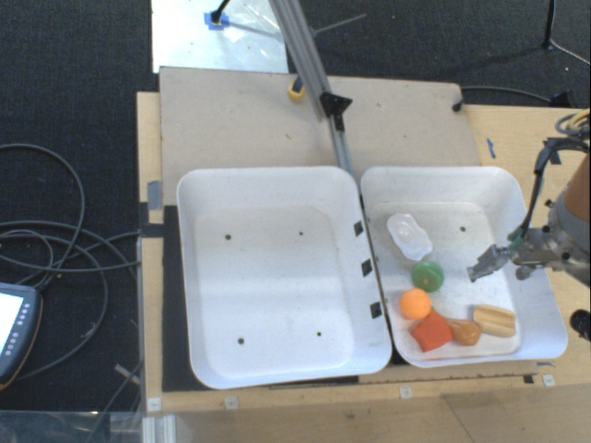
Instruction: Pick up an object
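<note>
The pincer point(482, 268) hovers inside the right bin point(503, 185), near its right wall; I cannot tell how it is set. Left of it lies a green ball point(427, 276), with a clear plastic piece point(408, 235) beyond and an orange ball point(416, 304) nearer.

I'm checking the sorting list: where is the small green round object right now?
The small green round object lies in the right-hand white bin, between the clear plastic piece above it and the orange ball below.
</note>
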Motion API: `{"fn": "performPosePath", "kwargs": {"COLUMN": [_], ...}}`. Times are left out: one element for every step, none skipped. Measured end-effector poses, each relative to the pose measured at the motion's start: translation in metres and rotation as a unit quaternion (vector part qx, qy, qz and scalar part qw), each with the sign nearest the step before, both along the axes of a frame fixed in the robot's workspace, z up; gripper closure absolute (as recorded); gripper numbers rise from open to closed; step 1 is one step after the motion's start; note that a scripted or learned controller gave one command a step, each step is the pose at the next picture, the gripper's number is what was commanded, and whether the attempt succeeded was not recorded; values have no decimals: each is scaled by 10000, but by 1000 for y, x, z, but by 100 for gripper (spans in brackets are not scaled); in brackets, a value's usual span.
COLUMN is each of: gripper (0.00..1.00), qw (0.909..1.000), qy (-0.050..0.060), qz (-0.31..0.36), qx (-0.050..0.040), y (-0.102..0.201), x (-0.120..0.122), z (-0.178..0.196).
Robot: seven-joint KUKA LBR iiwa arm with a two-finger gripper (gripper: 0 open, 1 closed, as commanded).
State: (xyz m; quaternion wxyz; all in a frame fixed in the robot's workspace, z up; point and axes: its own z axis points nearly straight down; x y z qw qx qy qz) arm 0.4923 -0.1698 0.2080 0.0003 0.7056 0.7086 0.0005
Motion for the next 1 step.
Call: {"fn": "performPosePath", "kwargs": {"gripper": [0], "qw": [10000], "qy": [-4], "qz": [-6], "qx": [-1], "y": [0], "x": [0], "z": [0]}}
